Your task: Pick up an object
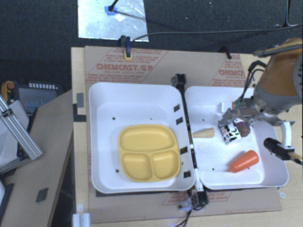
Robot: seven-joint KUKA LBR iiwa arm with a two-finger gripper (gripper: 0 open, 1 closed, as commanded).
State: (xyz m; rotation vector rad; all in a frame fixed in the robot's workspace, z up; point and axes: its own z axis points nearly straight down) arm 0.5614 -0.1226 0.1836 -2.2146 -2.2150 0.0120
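In the right bin (208,178) lie an orange carrot (244,161), a beige cone-shaped piece (203,133), and a black-and-white spotted object (231,133) with a dark reddish piece (243,128) beside it. My gripper (235,122) hangs low over the spotted object and the reddish piece, at the middle of the right bin. The arm comes in from the right with its orange band above the wrist. The spotted object sits just under the gripper's tip; I cannot tell whether it is held.
The left bin (102,126) holds a yellow divided plate (148,152). A black divider strip (183,122) runs between the bins. A small white piece (221,108) lies near the back of the right bin. A black fitting (277,148) on the arm overhangs the right bin's right rim.
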